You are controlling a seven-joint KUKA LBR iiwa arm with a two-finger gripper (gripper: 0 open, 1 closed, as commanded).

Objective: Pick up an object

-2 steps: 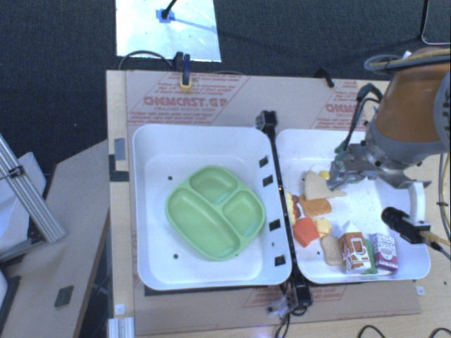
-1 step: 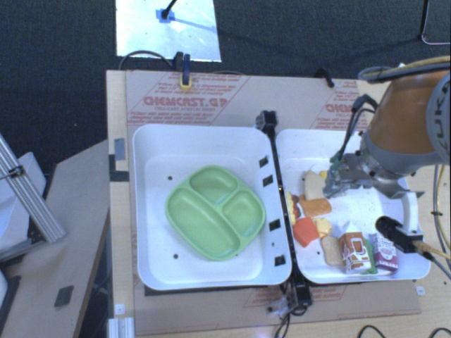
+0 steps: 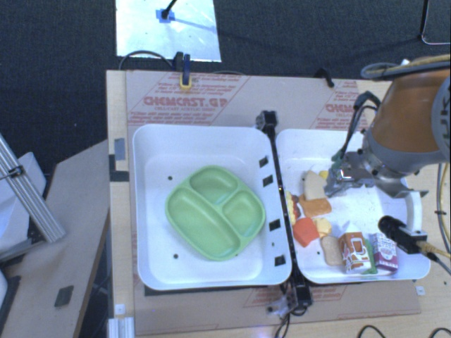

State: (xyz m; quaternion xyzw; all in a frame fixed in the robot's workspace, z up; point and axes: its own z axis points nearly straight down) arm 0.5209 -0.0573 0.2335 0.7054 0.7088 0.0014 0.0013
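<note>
Nearest, in right bin [image 3: 416, 270]: two snack packets [image 3: 368, 253] by the front wall, one orange block [image 3: 305, 231], one tan piece [image 3: 315, 206]. In left bin [image 3: 151, 210]: one green divided plate [image 3: 215, 212], bare floor around. Farther back, jaws [image 3: 337, 180] low by a pale wedge [image 3: 313, 184]; opening could not be told.

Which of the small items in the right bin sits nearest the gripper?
The pale beige wedge-shaped piece, just left of the gripper; the orange, red and packaged items lie lower.
</note>
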